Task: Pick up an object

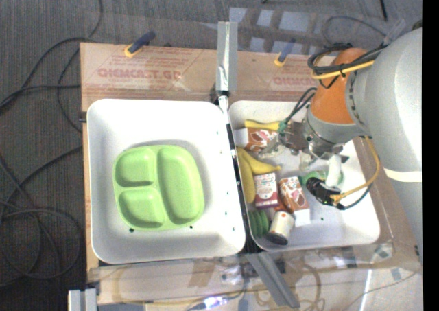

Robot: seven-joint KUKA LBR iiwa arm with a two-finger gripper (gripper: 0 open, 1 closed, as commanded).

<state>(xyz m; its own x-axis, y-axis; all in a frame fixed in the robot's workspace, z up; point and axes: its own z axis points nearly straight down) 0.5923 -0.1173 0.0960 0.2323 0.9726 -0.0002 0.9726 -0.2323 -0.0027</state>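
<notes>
Over the right bin [357,234]: arm [394,97] low, wrist hiding the gripper [310,158].
Grip state cannot be told. Banana [255,163], two glossy cartons [278,191] and a small roll [280,226] crowd its left side; left bin [103,124] holds a green compartment tray [159,186].

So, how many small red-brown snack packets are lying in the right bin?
2 clearly: one small red-brown snack packet beside the yellow banana, the other just right of it. A third reddish pack lies further back; the grey arm may hide more.

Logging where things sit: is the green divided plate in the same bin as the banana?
No, the green plate lies in the left bin, the banana in the right bin.
</notes>
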